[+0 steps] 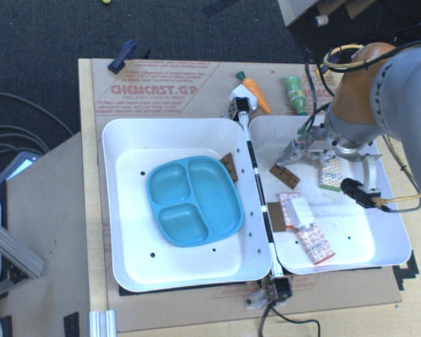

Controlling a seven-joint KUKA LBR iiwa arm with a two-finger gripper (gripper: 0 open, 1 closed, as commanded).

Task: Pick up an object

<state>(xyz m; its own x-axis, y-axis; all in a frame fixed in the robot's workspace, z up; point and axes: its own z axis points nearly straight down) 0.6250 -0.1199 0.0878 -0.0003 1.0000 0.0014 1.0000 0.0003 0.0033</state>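
Presently the gripper (pixel 292 151) is seen low in the right bin (pixel 386 248), just above and to the right of a small brown block (pixel 285 176); whether it is wide or narrow cannot be told, and nothing is seen held. For a clean pick, the descent should be centred over one object, the brown block being nearest, while the pink-patterned packets (pixel 305 229) near the front are left undisturbed.

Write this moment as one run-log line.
arm: over right bin | gripper: beside brown block, nothing visibly held | blue plate: left bin
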